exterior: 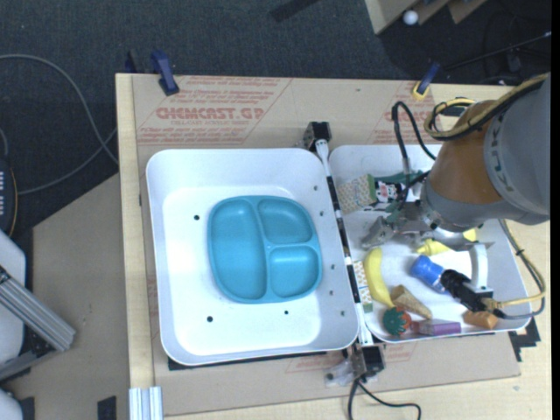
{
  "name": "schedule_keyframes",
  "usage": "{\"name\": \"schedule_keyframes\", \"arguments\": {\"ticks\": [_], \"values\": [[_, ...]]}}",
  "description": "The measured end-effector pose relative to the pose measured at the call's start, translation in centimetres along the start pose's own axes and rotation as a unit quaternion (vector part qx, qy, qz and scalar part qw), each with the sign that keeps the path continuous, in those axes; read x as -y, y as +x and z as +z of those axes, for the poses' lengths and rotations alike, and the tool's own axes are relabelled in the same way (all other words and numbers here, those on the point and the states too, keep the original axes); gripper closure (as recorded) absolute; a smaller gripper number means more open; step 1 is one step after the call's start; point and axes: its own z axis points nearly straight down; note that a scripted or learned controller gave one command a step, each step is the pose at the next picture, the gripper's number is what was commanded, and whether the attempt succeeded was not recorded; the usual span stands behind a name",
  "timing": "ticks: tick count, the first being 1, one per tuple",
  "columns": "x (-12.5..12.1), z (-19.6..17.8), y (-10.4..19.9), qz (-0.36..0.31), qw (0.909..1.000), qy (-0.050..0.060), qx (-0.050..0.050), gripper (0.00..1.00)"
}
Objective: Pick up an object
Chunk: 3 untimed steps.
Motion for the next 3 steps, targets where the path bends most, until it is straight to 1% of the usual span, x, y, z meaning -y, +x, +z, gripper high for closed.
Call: {"name": "schedule_keyframes", "arguments": {"ticks": [1,2,3], "values": [[0.94,0.01,0.69,0.001,1.0000,0.002,-0.001,0.00],[0.91,-0.96,0.70,0.001,1.0000,0.001,0.000,1.00],[0.91,-0.95,0.70,0.001,1.0000,0.001,0.000,0.00]]}}
